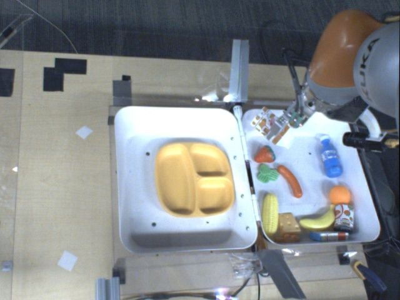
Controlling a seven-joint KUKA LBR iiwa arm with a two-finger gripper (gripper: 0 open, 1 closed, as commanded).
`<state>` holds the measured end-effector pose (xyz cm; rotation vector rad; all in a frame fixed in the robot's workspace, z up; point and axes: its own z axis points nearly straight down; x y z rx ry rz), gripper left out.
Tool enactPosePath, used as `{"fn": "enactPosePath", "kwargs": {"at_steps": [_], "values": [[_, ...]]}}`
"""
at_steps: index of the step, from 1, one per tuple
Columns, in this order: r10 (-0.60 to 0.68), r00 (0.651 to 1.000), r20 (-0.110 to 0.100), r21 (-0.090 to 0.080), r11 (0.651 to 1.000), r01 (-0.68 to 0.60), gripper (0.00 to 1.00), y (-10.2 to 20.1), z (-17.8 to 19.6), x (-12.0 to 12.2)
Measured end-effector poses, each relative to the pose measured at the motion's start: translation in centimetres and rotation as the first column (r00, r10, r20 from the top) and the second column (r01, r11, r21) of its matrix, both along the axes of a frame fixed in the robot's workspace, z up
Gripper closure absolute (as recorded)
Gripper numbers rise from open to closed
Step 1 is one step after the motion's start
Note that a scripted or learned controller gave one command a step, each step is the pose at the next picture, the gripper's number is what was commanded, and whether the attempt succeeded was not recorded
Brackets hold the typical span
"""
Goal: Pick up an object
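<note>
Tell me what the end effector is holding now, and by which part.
It cannot be told. The end effector is at the far edge of the right white bin, beside a small printed packet; no hold shows.

Bright, even overhead light — soft shadows, white bins [181, 120] slightly glaring, mild blur.

Two white bins [128, 167] sit on the counter [56, 186]. One yellow tray [192, 179]. One each of: bottle [330, 157], sausage [290, 180], strawberry [265, 154], corn cob [270, 212], banana [317, 219], orange [340, 195], green leaf toy [268, 175], printed packet [270, 124].
</note>
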<state>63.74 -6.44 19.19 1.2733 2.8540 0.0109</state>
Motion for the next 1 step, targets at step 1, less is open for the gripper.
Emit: {"fn": "enactPosePath", "kwargs": {"at_steps": [1], "values": [[0.006, 1.0, -0.001, -0.001, 1.0, -0.006, 1.0, 0.04, 0.76, 0.01]]}}
